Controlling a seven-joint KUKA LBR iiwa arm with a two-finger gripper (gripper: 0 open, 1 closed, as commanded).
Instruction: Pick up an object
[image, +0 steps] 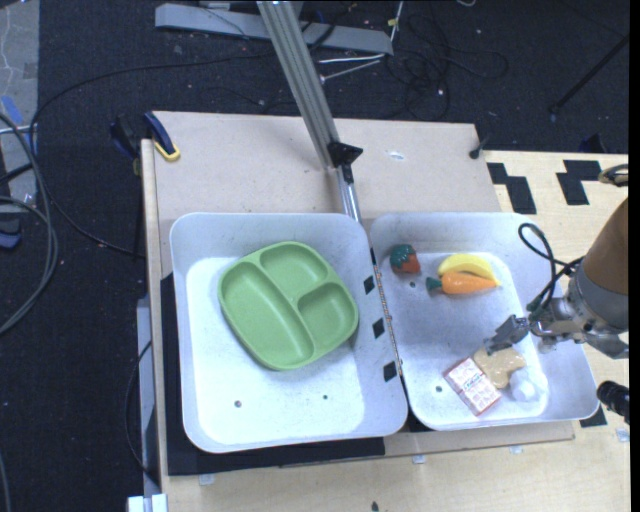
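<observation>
Left shallow white plastic bin (200, 400): one green three-compartment plastic plate (288, 304), lying flat near the bin's centre; right shallow white plastic bin (425, 400): a small red-and-green toy vegetable (404, 259) near the far left corner, a yellow toy banana (469, 265) touching an orange toy carrot (464, 284) just beside it, a red-and-white printed card packet (472, 385) near the front wall, a tan block-shaped toy (504, 364) beside the packet, a small white rounded object (526, 389) at the front right; both bins stood on the light wooden tabletop (300, 160); the hand (512, 333) sat low over the tan toy, its opening impossible to tell, nothing visibly gripped.
</observation>
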